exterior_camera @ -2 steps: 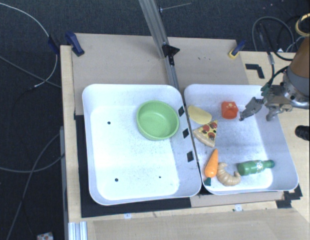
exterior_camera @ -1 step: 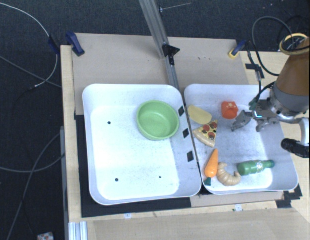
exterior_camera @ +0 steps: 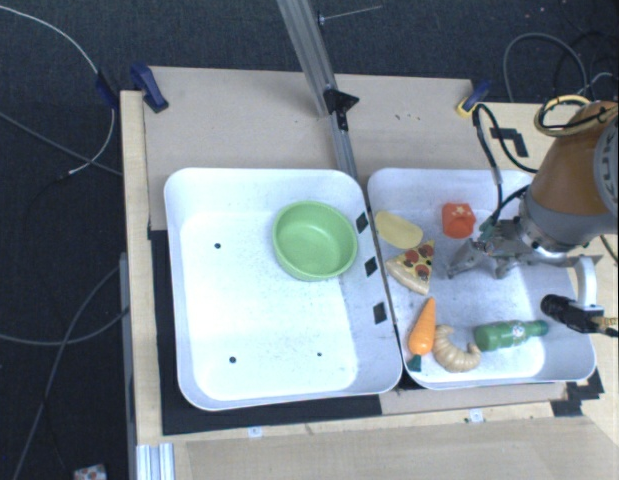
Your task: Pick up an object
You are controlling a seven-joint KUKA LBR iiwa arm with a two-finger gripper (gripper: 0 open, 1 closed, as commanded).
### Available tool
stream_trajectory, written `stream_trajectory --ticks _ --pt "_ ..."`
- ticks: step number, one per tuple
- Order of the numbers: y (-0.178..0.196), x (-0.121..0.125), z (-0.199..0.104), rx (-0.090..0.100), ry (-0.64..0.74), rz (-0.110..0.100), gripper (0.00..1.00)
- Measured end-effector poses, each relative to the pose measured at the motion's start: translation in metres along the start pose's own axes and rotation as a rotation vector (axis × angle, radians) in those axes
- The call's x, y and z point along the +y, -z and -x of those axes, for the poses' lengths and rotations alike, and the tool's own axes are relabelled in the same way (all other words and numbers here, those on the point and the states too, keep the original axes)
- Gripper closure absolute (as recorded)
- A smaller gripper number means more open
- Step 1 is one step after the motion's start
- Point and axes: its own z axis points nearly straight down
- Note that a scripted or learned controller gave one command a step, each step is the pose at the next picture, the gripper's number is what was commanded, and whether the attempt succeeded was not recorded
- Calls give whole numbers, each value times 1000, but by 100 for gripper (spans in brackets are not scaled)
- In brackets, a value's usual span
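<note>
Two white bins (exterior_camera: 189,268) on wooden bench (exterior_camera: 239,118), dark carpet (exterior_camera: 49,218) around, tool (exterior_camera: 467,260) seemingly spread open, holding nothing.

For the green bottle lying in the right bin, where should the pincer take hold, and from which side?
Grip the green bottle across the middle of its body, coming straight down from above. It lies flat on its side, long axis running roughly left to right, so the fingers should close across its narrow width. The croissant-shaped toy sits close to its left end, so the mid-body probably leaves more room.
</note>
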Motion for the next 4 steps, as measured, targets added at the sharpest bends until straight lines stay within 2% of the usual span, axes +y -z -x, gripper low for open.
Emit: stream_trajectory --ticks 1,2,3,4 --pt "16 2 0 0 0 8 100" --pt "81 -2 4 -8 0 20 100" --pt "148 2 6 -8 2 23 100" --pt "155 3 5 -8 3 18 100"
